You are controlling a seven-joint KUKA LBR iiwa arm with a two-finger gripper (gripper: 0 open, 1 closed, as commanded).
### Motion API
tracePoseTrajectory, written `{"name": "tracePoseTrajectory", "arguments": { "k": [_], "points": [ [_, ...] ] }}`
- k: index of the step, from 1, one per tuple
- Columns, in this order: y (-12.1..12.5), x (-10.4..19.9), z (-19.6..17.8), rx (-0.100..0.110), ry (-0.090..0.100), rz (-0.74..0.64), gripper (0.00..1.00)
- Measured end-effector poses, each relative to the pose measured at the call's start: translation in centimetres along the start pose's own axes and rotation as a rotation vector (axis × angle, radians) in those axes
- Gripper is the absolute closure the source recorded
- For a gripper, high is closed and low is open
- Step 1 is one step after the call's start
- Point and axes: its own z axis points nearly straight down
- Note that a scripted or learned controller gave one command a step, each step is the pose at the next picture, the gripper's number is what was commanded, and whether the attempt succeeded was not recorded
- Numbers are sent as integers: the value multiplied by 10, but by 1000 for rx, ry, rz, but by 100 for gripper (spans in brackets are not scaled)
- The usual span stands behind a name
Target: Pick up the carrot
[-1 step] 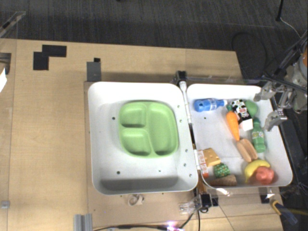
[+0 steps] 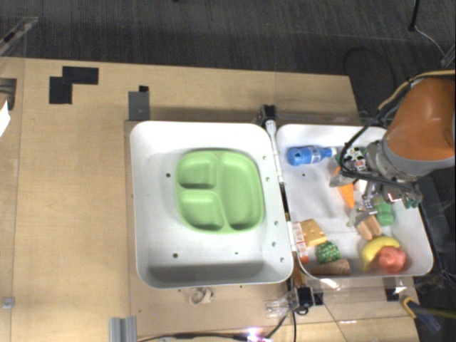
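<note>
Carrot [image 2: 347,193] lies just left of the jaws (grip state unclear).

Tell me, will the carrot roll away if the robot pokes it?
Maybe a little. The carrot looks long and rounded, so a sideways poke could roll it. It looks like stiff toy plastic, so it probably won't bend. The gripper hangs right beside it.

Green divided plate [image 2: 217,190] in left bin [image 2: 146,255]; blue bottle [image 2: 308,154], banana [image 2: 377,247] in right bin [image 2: 422,262]
</note>
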Motion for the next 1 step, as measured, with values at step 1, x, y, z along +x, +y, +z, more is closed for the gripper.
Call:
{"name": "tracePoseTrajectory", "arguments": {
  "k": [1],
  "points": [
    [-11,-23,36,4,-14,412,0]
  ]
}}
